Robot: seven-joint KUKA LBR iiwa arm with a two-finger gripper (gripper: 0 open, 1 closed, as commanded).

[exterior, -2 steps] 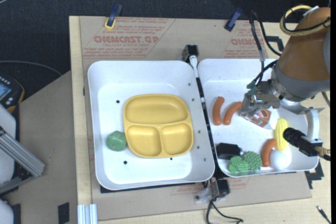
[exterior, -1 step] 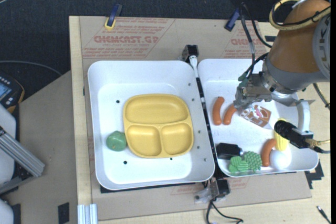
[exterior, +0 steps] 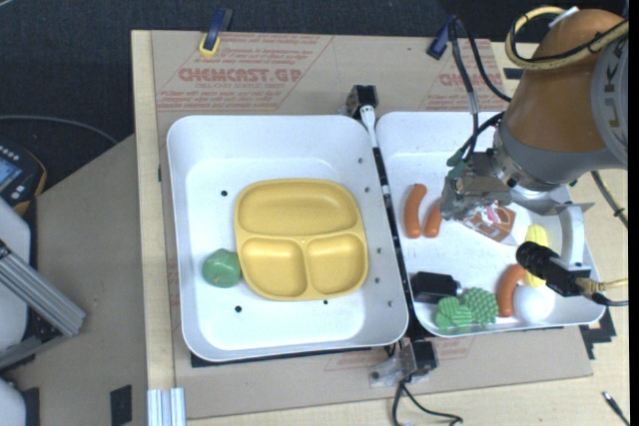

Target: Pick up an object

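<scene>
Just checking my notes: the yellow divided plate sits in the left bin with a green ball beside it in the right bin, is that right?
Not quite. The camera view shows the green ball in the left bin, beside the yellow divided plate, not in the right bin.

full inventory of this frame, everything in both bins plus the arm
white bins: 2, white, side by side on the bench
divided tray: 1, yellow, three compartments, centre of the left bin
round item: 1, green, left bin, just left of the tray
sausages: 2, orange-red, side by side in the right bin's left part
third sausage: 1, orange-red, right bin, near the front
leafy item: 1, green, right bin's front edge
black block: 1, black, right bin, behind the leafy item
packet: 1, red and white, under the gripper
yellow item: 1, yellow, right bin, partly hidden
gripper: 1, grey metal, over the right bin, beside the sausages
arm: 1, grey with orange band, entering from the right
</scene>
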